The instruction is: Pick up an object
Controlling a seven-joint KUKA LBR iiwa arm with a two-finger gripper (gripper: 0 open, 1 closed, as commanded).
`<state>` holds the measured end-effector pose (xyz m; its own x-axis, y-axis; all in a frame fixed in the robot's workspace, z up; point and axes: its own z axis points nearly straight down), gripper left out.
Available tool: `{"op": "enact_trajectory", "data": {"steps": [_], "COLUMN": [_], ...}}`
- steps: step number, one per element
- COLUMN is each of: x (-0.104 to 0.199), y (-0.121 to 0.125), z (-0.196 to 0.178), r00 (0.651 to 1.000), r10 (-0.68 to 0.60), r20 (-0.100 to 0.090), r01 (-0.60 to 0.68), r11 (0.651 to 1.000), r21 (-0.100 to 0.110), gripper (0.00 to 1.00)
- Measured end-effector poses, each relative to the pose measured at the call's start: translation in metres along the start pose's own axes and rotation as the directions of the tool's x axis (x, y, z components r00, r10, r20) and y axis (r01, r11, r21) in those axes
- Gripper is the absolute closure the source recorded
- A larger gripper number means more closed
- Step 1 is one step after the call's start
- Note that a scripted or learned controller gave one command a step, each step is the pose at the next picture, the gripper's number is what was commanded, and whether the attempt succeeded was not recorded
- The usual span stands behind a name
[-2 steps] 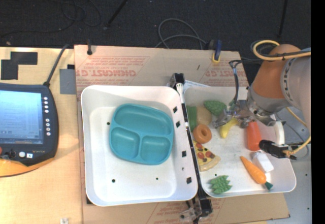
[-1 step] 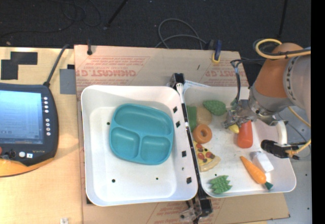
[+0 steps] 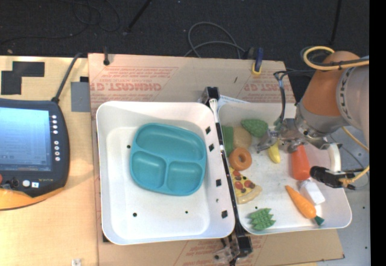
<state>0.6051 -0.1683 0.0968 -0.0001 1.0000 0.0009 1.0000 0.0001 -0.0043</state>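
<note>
My gripper (image 3: 275, 141) is low in the right bin (image 3: 338, 218), near its upper middle, and the grey arm with its orange band (image 3: 325, 87) comes in from the right. A small yellow toy (image 3: 274, 154) lies right under the gripper tip, touching or almost touching it. A green broccoli-like toy (image 3: 254, 126) sits just to the left of the gripper. A red-orange bottle shape (image 3: 300, 163) stands just to its right.
The right bin also holds a donut (image 3: 240, 158), a pizza slice (image 3: 244, 188), a carrot (image 3: 301, 203), a green leafy piece (image 3: 262, 219) and a tan piece (image 3: 242, 136). A teal divided plate (image 3: 167, 159) lies in the left bin (image 3: 114, 198). A tablet (image 3: 27, 144) sits far left.
</note>
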Motion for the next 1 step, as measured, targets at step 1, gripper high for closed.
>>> {"op": "enact_trajectory", "data": {"steps": [1], "x": [-0.0011], "y": [-0.0004], "z": [-0.0099], "r00": [1.0], "r10": [0.001], "r20": [-0.001], "r01": [-0.001], "r11": [1.0], "r21": [0.001], "gripper": [1.0]}}
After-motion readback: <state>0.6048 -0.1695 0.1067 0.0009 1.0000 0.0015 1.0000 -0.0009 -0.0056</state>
